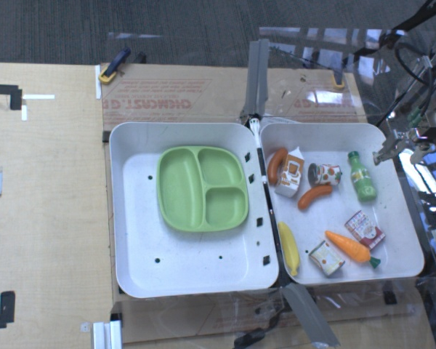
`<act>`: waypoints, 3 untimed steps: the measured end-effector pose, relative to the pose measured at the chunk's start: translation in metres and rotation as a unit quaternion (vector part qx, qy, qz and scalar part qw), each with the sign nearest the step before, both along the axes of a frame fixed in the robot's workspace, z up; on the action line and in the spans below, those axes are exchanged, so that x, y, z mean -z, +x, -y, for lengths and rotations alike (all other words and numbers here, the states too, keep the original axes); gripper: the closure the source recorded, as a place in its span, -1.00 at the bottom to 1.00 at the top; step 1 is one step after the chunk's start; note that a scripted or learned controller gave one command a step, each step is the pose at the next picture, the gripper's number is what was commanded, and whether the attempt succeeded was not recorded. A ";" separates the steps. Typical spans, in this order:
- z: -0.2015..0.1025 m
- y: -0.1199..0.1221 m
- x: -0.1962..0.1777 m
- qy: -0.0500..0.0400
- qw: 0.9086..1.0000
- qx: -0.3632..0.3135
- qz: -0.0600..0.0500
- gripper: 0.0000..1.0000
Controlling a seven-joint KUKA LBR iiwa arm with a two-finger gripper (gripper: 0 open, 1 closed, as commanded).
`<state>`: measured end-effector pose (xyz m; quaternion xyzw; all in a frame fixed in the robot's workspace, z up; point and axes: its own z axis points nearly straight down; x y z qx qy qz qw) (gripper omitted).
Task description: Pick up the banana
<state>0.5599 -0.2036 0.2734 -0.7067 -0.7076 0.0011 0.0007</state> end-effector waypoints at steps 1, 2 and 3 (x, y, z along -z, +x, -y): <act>-0.094 -0.056 0.022 0.000 0.999 0.046 0.000 -1.00; -0.130 -0.025 -0.012 0.000 0.998 -0.056 0.001 -1.00; -0.061 -0.069 0.115 0.000 0.999 0.033 -0.001 -1.00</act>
